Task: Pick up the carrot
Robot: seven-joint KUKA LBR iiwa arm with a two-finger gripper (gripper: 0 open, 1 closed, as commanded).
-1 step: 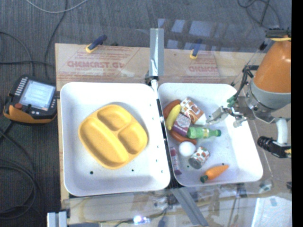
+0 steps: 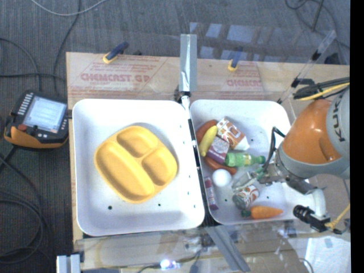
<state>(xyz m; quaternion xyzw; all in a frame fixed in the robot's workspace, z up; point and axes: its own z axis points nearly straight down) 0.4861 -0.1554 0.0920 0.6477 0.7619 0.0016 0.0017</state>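
The carrot [image 2: 266, 212], orange with a small green end on its left, lies flat near the front edge of the right bin [image 2: 267, 110]. My gripper [image 2: 254, 179] hangs over the middle of that bin, above and a little left of the carrot, close to a small orange-and-white carton [image 2: 245, 195]. The carrot lies apart from the gripper, with nothing gripping it. The grey arm with its orange band [image 2: 310, 138] reaches in from the right.
In the right bin's left half are piled a banana [image 2: 207, 140], a green bottle [image 2: 242, 160], a white ball [image 2: 220, 178], a second carton [image 2: 230, 132] and a purple pack [image 2: 217, 151]. A yellow divided plate [image 2: 136, 162] sits in the left bin [image 2: 85, 209].
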